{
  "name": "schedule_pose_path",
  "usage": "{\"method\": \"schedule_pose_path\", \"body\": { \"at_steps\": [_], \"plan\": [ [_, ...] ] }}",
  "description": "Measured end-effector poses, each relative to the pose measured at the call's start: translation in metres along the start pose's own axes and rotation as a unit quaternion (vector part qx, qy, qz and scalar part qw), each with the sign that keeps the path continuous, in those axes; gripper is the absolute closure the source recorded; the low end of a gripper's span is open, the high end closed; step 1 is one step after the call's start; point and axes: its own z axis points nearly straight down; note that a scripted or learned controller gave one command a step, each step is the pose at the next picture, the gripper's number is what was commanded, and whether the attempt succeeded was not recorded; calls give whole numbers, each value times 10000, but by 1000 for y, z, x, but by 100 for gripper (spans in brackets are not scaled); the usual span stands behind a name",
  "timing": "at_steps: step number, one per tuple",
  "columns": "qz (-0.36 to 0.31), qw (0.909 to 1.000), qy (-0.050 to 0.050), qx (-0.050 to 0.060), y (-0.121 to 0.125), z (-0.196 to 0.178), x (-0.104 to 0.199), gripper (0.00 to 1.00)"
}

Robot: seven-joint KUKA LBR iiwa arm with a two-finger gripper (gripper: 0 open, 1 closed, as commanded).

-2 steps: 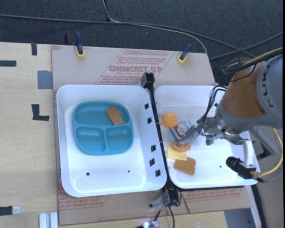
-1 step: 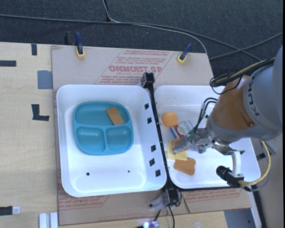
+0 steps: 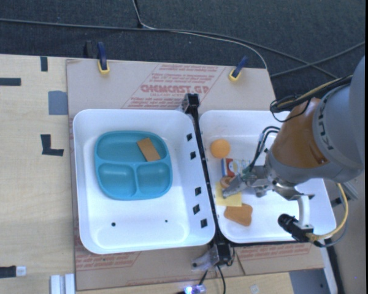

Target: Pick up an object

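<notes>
A: Item one. Fingers (image 3: 236, 182), entered as lowered into the right bin (image 3: 319, 207), amid a cluster of small pieces. State?

B: Logged as impossible to tell: blurred, and crowded by the pieces around. Nothing recorded as plainly gripped.

A: Pieces nearest, then.

B: Yellow block (image 3: 232, 198), listed just below and touching or nearly so. Red-and-white packet (image 3: 229, 167), just above. Orange ball (image 3: 219, 148), further up, apart. Orange-brown lump (image 3: 239, 214), below the yellow block, near.

A: Further off?

B: Left bin (image 3: 141, 225), well away to the far side. Held a blue divided tray (image 3: 134, 164), with a tan block (image 3: 149, 149) in its top compartment. Both seated on the cardboard-covered worktop (image 3: 172, 84).

A: Progress?

B: Judged as reach done, descent done. Likely target entered as the yellow block or the packet; could not be narrowed. Grasp unconfirmed. Lift not yet made: every piece noted resting on the bin floor.

A: Outstanding?

B: Secure closure on one piece, then raising it clear of the bin.
</notes>
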Motion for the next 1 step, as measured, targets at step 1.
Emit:
{"method": "schedule_pose_path", "body": {
  "at_steps": [1],
  "plan": [
    [-5,10000,4,-15,1,-12,1,100]
  ]
}}
